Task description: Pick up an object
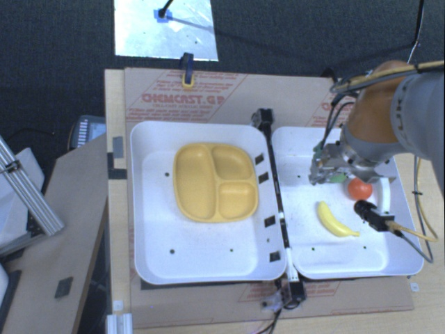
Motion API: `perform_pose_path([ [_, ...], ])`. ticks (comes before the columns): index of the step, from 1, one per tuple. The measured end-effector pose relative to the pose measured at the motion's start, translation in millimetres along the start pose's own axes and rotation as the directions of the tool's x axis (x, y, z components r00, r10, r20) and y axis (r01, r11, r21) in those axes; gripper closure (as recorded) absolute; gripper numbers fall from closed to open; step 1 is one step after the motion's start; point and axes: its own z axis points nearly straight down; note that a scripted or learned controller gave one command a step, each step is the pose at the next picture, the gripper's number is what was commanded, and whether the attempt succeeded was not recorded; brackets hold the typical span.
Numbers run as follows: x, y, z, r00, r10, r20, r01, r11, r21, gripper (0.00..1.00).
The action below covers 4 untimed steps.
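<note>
A yellow banana (336, 220) lies in the right bin (306, 259), pointing toward the lower right. A small red tomato-like ball (360, 188) sits just above and right of it. My gripper (327, 172) hangs low over the right bin's upper middle, to the left of the red ball and above the banana. The wrist hides its lower part. Nothing shows between the fingers.
The left bin (149, 256) holds a yellow three-compartment plate (214, 181). A black divider strip (272, 186) with clips runs between the bins. Cables (410, 232) trail over the right bin's right side. Cardboard lies under both bins.
</note>
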Motion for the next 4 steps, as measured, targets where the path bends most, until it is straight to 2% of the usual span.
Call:
perform_pose_path([
  [2,0,5,-85,1.0,-0.005,0.0,0.005,1.0,-0.002,1.0],
  [4,126,20,-79,1.0,-0.013,-0.003,0.013,1.0,0.002,1.0],
])
